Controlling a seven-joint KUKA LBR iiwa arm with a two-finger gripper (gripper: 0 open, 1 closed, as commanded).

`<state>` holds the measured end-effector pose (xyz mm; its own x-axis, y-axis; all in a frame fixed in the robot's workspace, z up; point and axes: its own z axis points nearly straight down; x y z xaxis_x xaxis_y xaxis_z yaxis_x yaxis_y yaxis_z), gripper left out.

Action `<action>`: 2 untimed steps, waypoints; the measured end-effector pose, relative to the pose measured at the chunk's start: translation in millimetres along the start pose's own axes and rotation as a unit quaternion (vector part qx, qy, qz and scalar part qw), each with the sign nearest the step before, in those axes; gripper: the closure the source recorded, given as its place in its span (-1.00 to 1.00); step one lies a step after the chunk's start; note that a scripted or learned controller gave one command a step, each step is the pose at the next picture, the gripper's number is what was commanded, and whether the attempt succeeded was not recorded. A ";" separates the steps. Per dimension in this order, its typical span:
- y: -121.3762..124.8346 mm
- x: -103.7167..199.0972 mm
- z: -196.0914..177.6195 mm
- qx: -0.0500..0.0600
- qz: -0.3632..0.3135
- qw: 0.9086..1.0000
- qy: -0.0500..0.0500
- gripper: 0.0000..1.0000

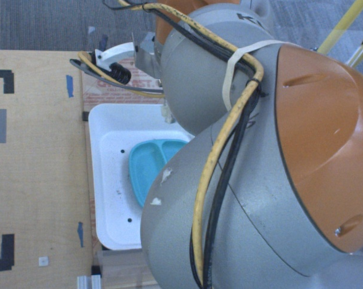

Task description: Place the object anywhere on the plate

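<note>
A light blue divided plate (148, 168) lies in a white bin (109, 179), and its right part is covered by the arm. The big grey and orange arm (259, 155) fills the middle and right of the camera view and hides most of the bin area. The object to be placed is hidden from the camera, and so is the gripper behind the arm's body.
A wooden bench top (37, 161) with black corner marks and blue tape bits lies to the left of the bin. Yellow and black cables (223, 131) run along the arm. A white bracket with cable ends (112, 62) sits above the bin.
</note>
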<state>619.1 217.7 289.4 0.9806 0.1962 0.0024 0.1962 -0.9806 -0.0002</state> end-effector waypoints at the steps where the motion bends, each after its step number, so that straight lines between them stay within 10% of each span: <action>1: 41.2 32.3 -1.7 -0.001 -0.026 1.000 -0.001 1.00; 2: 15.3 36.4 53.9 0.001 -0.046 0.999 -0.004 1.00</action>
<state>657.9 209.9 235.5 0.9582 0.2861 -0.0053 0.2861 -0.9582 -0.0014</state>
